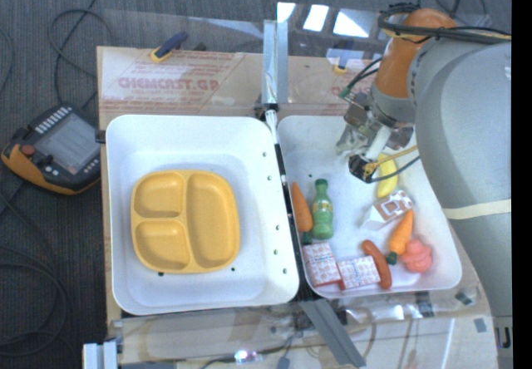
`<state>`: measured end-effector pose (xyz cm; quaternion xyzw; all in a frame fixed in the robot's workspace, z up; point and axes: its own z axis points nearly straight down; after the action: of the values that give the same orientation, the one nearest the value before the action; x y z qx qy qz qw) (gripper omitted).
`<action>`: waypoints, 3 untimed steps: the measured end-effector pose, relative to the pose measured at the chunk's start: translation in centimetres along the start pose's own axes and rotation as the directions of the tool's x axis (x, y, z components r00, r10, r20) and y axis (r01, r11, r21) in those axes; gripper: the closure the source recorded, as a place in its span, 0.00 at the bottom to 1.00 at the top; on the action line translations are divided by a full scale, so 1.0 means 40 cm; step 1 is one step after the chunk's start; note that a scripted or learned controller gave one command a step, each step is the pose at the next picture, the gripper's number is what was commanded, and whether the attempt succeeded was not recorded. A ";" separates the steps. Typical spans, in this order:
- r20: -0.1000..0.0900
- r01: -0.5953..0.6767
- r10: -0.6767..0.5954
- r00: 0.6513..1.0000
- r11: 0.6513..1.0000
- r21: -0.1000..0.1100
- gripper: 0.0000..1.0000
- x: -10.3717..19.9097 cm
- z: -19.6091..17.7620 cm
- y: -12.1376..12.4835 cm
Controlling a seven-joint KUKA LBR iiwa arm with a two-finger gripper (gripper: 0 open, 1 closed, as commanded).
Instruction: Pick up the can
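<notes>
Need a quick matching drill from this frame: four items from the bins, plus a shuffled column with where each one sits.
Things:
1. yellow divided plate
2. green bottle
3. pink toy
4. gripper

Places:
A. right bin, near its right wall, just below a carrot
B. above the upper part of the right bin, beside a yellow banana-like piece
C. middle of the left bin
D. right bin, close to the divider, next to a carrot

Pairs: 1-C, 2-D, 3-A, 4-B
</notes>
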<state>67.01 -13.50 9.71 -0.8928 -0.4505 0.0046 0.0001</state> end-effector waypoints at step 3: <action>-0.003 -0.214 0.215 0.977 0.977 0.002 1.00 -0.081 -0.153 -0.100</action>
<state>61.91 -13.71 15.87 -0.9362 -0.3515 0.0034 0.0012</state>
